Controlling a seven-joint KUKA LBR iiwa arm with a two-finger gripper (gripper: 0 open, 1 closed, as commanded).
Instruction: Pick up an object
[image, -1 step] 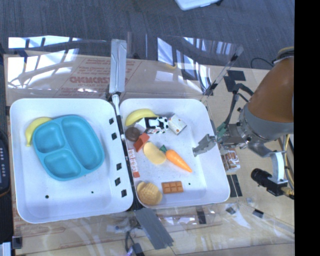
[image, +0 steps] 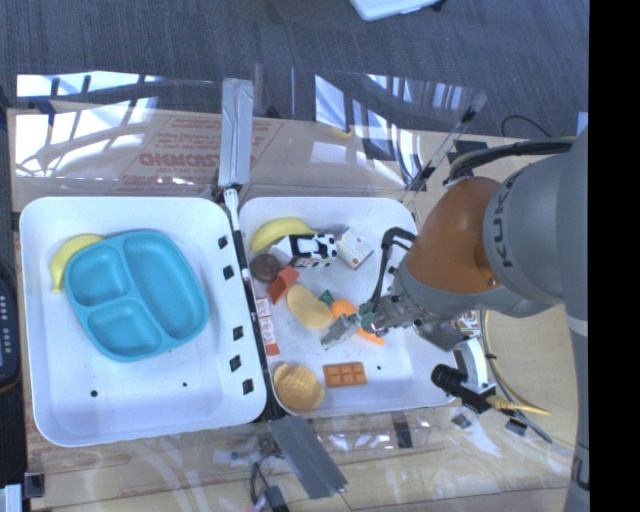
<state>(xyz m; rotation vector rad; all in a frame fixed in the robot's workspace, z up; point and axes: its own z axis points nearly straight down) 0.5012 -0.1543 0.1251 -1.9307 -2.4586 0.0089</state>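
Over on the right-hand bin (image: 400, 385), the big grey arm (image: 530, 240) swings in from three o'clock, orange band (image: 455, 245) bulging above the wrist. Left-hand bin (image: 50, 400) holds the blue divided plate (image: 140, 292), filling most of its floor, with a yellow banana (image: 68, 254) tucked against the plate's ten o'clock edge. Back to the right: the gripper (image: 345, 330) is low at the bin's centre, fingers pointing toward nine o'clock, and whether they are parted or closed I cannot tell from this angle. Just beside it sits an orange carrot-like piece (image: 345, 309); contact is unclear. At the gripper's nine o'clock lies a pale yellow lump (image: 308, 307). Up at twelve o'clock, a second banana (image: 275, 232), then a black-and-white cow toy (image: 313, 248). Down at six o'clock, a waffle-cone cup (image: 298, 386) and a small brown waffle tile (image: 345, 375).
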